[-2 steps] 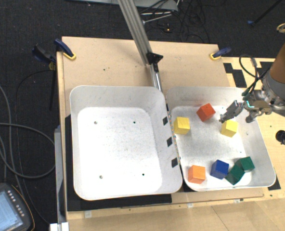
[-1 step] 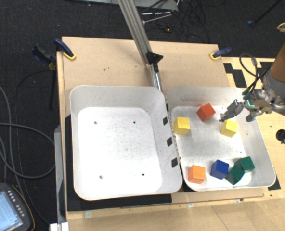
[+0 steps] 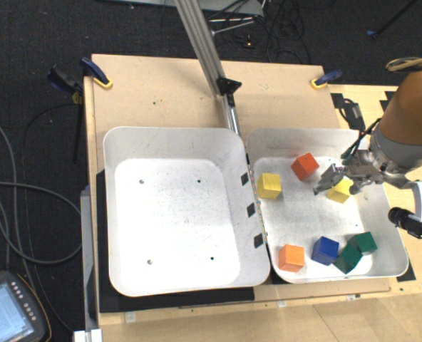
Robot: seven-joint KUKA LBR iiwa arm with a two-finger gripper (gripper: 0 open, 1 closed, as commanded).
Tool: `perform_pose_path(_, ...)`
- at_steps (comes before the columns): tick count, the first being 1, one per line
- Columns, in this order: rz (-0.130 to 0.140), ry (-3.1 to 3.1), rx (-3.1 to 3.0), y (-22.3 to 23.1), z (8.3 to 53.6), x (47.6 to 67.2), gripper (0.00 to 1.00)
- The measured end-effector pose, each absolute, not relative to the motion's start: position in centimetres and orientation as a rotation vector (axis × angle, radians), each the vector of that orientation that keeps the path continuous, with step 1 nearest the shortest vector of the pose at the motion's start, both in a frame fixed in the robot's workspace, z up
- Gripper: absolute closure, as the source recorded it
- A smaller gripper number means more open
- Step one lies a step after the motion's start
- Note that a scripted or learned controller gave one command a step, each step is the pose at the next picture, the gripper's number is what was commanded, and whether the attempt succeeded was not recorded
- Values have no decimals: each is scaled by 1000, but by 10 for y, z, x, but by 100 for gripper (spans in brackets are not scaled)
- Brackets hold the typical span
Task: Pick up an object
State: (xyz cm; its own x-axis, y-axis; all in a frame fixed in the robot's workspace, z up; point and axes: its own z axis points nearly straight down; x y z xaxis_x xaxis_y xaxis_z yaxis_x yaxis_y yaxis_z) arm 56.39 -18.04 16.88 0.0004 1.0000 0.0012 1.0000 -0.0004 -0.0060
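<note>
The right bin (image 3: 307,219) holds several small blocks. My gripper (image 3: 331,181) hangs over its upper right part, reaching in from the right. A yellow block (image 3: 341,191) lies tilted right at the gripper's tip, partly covered by it; whether it is gripped is unclear. A red-orange block (image 3: 305,166) sits just up and left of the gripper. Another yellow block (image 3: 270,185) rests near the bin's left wall.
An orange block (image 3: 291,257), a blue block (image 3: 326,250) and two green blocks (image 3: 348,258) (image 3: 366,242) crowd the right bin's front edge. The left bin (image 3: 115,191) adjoins it. A slanted metal pole (image 3: 200,38) crosses the bench's back.
</note>
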Motion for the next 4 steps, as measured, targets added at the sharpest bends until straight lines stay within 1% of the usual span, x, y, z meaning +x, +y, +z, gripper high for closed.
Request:
perform_pose_path(1, 5, -2217, -2218, -178, 105, 560, 0)
perform_pose_path(2, 2, -2220, -2221, -177, 95, 560, 0)
perform_pose_path(3, -1, -2222, -2223, -178, 106, 561, 100)
perform_pose_path(4, -4, -2224, -2228, -187, 152, 563, 100)
